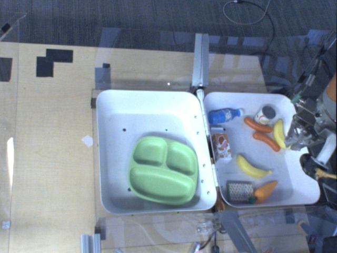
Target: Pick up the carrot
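One carrot [266, 190] lay at the front of the right bin [303, 191], its green end touching a grey grater [239, 191], with a banana [253, 166] just behind it. My gripper [296, 136] hung over the bin's right rim, well apart from the carrot and farther back, beside a second banana [278, 133]. It seemed to hold nothing, though how far it stood open I could not tell.

Robotics lab, wooden bench [52, 141], two white bins [105, 157], loose cable [247, 9], carpet floor [131, 9]
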Available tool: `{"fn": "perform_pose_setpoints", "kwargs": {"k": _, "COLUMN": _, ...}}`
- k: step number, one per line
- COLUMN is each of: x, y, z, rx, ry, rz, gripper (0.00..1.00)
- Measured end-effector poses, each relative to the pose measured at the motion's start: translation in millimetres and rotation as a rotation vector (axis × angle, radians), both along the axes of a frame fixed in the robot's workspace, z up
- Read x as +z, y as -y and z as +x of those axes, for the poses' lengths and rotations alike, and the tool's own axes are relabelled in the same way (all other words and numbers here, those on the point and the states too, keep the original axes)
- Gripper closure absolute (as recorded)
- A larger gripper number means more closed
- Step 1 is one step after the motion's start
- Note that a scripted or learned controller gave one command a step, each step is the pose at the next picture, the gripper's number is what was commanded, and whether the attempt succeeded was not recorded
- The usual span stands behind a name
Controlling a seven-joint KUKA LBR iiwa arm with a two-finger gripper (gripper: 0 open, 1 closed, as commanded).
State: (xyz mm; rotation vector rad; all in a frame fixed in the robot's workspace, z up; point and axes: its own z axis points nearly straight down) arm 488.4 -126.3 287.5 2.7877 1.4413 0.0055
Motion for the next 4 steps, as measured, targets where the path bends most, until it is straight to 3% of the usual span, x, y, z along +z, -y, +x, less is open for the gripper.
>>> {"fn": "perform_pose_setpoints", "kwargs": {"k": 1, "x": -88, "y": 1, "z": 0, "rx": 0.645, "ry": -0.002, "rz": -0.002, "gripper": 1.00}}
{"fn": "perform_pose_setpoints", "kwargs": {"k": 2, "x": -77, "y": 1, "z": 2, "rx": 0.647, "ry": 0.003, "rz": -0.004, "gripper": 1.00}}
{"fn": "perform_pose_setpoints", "kwargs": {"k": 3, "x": -24, "y": -40, "z": 5, "rx": 0.773, "ry": 0.002, "rz": -0.004, "gripper": 1.00}}
{"fn": "perform_pose_setpoints", "kwargs": {"k": 4, "x": -78, "y": 5, "z": 3, "rx": 1.016, "ry": -0.001, "rz": -0.004, "gripper": 1.00}}
